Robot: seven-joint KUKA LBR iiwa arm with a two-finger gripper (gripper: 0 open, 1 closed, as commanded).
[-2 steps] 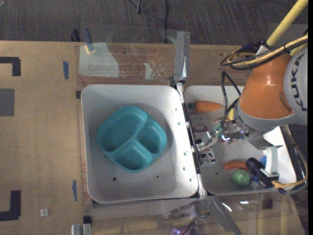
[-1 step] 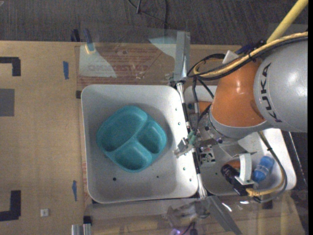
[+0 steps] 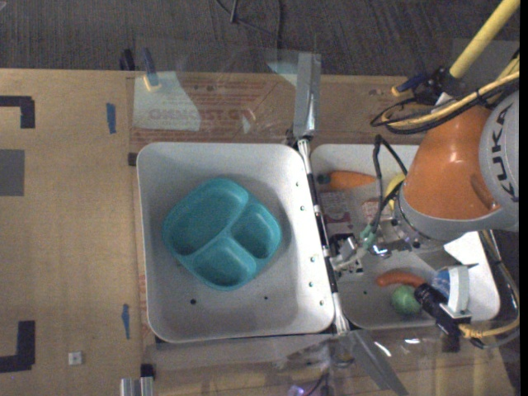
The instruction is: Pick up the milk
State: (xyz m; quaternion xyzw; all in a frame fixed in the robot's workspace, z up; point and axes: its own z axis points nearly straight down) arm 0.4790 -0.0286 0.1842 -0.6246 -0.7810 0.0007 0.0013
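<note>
1. Nearest me, at the front right corner of the right bin (image 3: 487, 308), sits a small white-and-blue carton (image 3: 454, 285) that I take to be the milk. A dark object I cannot identify lies against its left, front side.
2. Its long axis seems to run front to back in the bin, leaning slightly to the right at the far end. I cannot tell which end is the top, or whether it stands or lies on its side.
3. Just left of it are a green round item (image 3: 403, 300) and a red elongated one (image 3: 398, 278), both between the carton and the gripper's side of the bin.
4. Further back and left, the gripper (image 3: 360, 249) hangs close to the wall dividing the two bins. I cannot tell whether it is released or clenched, and I see nothing held in it.
5. So the milk lies to the gripper's right and towards the front. I judge the next move needs a travel that way, passing above the red and green items.
6. Farthest back, a carrot (image 3: 353, 179) lies at the bin's rear, away from that path.
7. The left bin (image 3: 165, 304) holds a teal divided plate (image 3: 221, 232).
</note>
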